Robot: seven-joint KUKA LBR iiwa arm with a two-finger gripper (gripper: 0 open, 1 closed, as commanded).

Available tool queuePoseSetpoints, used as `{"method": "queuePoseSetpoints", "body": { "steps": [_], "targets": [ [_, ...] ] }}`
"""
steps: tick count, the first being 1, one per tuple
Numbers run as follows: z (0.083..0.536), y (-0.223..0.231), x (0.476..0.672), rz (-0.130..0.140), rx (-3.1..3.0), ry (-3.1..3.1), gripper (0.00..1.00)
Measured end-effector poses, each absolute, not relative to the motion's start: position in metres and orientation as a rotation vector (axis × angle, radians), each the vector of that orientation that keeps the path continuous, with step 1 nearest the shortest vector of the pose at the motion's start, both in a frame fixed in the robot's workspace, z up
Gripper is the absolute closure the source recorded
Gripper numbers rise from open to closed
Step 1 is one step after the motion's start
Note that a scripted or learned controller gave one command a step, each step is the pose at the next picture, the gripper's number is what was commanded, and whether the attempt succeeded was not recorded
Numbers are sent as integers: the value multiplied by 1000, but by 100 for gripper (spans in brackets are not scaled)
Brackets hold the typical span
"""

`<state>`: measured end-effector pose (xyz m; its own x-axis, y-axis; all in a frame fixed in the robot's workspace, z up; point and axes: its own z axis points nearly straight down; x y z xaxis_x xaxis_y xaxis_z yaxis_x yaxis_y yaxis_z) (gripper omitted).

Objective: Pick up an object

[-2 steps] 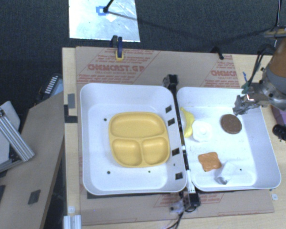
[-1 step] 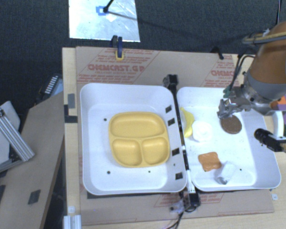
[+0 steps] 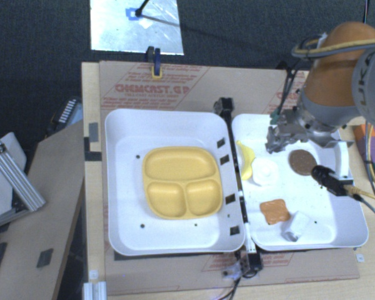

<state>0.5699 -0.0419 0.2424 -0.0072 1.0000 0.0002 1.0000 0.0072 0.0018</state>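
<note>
while the arm (image 3: 337, 74) reaches in from the right, its gripper (image 3: 275, 144) hangs over the far part of the right bin (image 3: 344, 220), pointing down. whether it is spread or closed cannot be made out from this angle, and whether it touches the bin floor cannot be told either.

five loose things lie in that bin. a banana (image 3: 245, 158) lies against the wall next to the left bin (image 3: 122, 186), just left of the gripper. a white disc (image 3: 264, 170) sits just beside the banana, on the near side of the gripper. a brown disc (image 3: 302, 161) lies near the gripper on its right. an orange square (image 3: 275, 211) lies flat toward the near wall, with a pale lump (image 3: 295, 225) just beside it on the right, close to the near rim.

a yellow tray (image 3: 178, 181) with three compartments lies flat in the middle of the left bin, well apart from the gripper. both bins rest side by side on a cardboard sheet (image 3: 175, 83).
</note>
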Motion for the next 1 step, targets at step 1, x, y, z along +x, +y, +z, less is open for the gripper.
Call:
{"method": "queuePoseSetpoints", "body": {
  "steps": [1],
  "targets": [
    [247,16,571,3,2212,2231,100]
  ]
}}
